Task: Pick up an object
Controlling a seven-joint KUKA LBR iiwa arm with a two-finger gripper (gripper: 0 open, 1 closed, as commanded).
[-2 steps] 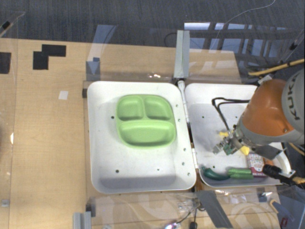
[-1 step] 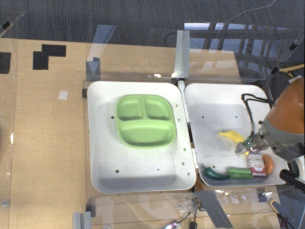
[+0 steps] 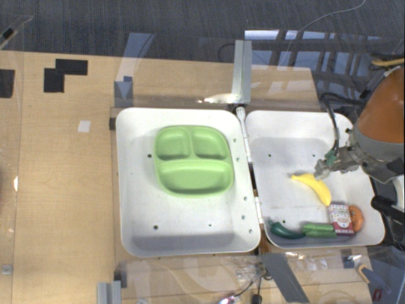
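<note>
End effector (image 3: 324, 165) low in right bin (image 3: 278, 128), just above banana (image 3: 314, 185); grip state unclear, fingers too small. Open floor toward bin's left wall.

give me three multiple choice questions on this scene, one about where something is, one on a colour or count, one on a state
1. Where does the green divided plate lie?
A. in the left bin
B. in the right bin
C. on the bare bench

2. What colour is the banana?
A. red
B. yellow
C. blue

3. How does the banana stand with the gripper?
A. lifted high above the bin
B. hanging outside the bin
C. lying on the floor of the right bin

Key: 1 A, the plate sits in the middle of the left bin. 2 B, the banana is plainly yellow against the white of the right bin. 3 C, it lies flat on the bin floor, just below the gripper, near the green pepper and the small carton along the front wall.
</note>
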